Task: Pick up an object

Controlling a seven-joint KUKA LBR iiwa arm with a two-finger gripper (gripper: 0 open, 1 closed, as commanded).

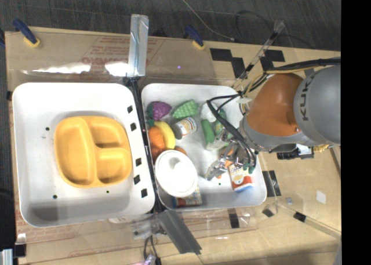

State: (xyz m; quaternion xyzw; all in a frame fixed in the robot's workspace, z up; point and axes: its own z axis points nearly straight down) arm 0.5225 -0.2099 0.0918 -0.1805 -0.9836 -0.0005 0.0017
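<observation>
The right bin (255, 197) holds several toy foods. A purple grape bunch (159, 109) and a green leafy piece (186, 109) lie at its far side. Below them are a small can (184, 126), a yellow banana (167, 134) and an orange fruit (155, 139). A green vegetable (207, 131) lies near the middle. A white bowl (175, 172) sits at the near left. My gripper (219, 167) reaches down from the right, just right of the bowl. It is beside a small red, white and blue carton (240, 178), and nothing shows held in it.
The left bin (29, 200) carries a yellow divided tray (93, 149). The arm's orange band (272, 113) and black cables (223, 113) hang over the right bin's right half. A small flat packet (188, 201) lies by the near wall under the bowl.
</observation>
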